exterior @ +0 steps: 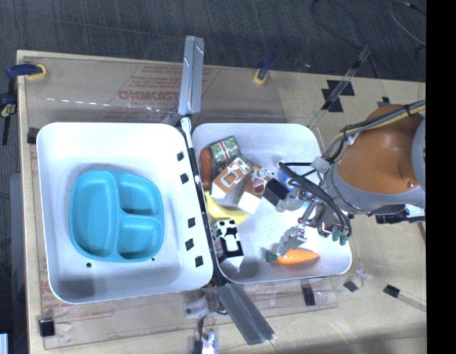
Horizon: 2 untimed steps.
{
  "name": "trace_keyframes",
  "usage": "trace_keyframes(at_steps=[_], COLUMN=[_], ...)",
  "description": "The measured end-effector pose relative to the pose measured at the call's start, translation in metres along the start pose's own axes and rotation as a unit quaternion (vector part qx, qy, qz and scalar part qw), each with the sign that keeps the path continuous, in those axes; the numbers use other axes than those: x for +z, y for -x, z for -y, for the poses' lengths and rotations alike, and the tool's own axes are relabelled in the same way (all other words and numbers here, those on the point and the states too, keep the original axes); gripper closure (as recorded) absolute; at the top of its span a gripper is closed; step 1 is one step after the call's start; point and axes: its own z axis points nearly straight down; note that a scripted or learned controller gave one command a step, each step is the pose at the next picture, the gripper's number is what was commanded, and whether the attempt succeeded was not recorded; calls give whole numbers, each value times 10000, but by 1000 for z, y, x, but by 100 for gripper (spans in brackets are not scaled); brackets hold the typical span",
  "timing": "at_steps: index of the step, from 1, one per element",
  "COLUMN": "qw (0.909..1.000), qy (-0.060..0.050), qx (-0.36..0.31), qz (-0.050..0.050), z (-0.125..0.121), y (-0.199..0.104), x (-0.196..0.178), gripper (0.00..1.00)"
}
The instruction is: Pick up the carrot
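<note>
— So, how should the grab go from here?

— Judging by the layout, the two-finger metal gripper (296, 236) is hovering just above the small orange carrot with a green stalk end (292, 256), which is lying near the front edge of the right shallow white plastic bin (302, 133), toward its front right corner. I would be lowering straight down and centring over the orange body, not the stalk, since the bin wall is sitting close behind it.

— Is the tool spread or pressed together?

— I cannot tell; cables are crowding it.

— And the containers, left to right?

— The left shallow white plastic bin (51, 198) is holding a light blue three-compartment plastic tray (117, 214) in its middle. The right bin is carrying a cluster of small printed boxes (232, 175) by its left wall, a yellow banana-like piece (222, 211) below them, and a black-and-white block (228, 240) near the front left corner.
</note>
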Motion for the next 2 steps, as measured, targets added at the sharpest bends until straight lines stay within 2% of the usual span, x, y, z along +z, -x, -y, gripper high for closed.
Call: trace_keyframes(at_steps=[1,2], qw=[9995,9994], qy=[-3,-1], qx=[-314,-345], qz=[12,-2], z=[0,0], y=[1,0], x=[-8,22], gripper=[0,0])
